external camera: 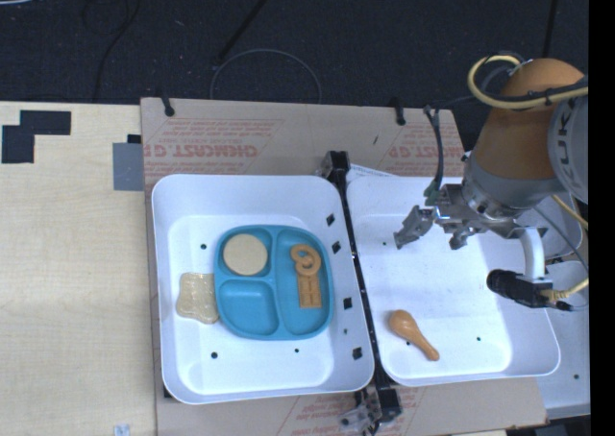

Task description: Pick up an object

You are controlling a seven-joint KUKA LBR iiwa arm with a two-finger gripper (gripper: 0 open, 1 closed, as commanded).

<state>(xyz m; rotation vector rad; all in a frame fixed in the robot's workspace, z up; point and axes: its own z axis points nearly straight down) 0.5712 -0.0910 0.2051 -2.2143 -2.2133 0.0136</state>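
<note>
From the fixed camera above, the surface (pixel 67 232) carries two shallow white bins side by side on a sheet of cardboard (pixel 250 141). The left bin (pixel 183 367) holds a blue compartment tray (pixel 252 314) at its middle. In the tray's compartment at about 11 o'clock sits a round tan disc (pixel 244 254), and in the long compartment at 3 o'clock lies a small brown pretzel-like ring (pixel 306 258) with a brown stick-shaped piece (pixel 309 292) just below it. A pale beige flat piece (pixel 197 297) lies in the bin at the tray's 9 o'clock, touching its edge. The right bin (pixel 524 357) holds an orange-tan object with a round head and a narrow handle (pixel 413 332), lying flat toward 6 o'clock of that bin, its handle pointing to about 4 o'clock. The arm (pixel 524 132) reaches in from 3 o'clock, its orange band above the wrist. The pincer (pixel 437 230) hangs over the right bin at about 11 o'clock of its floor, well apart from the orange-tan object; its fingers (pixel 411 230) are spread and nothing shows between them.
</note>
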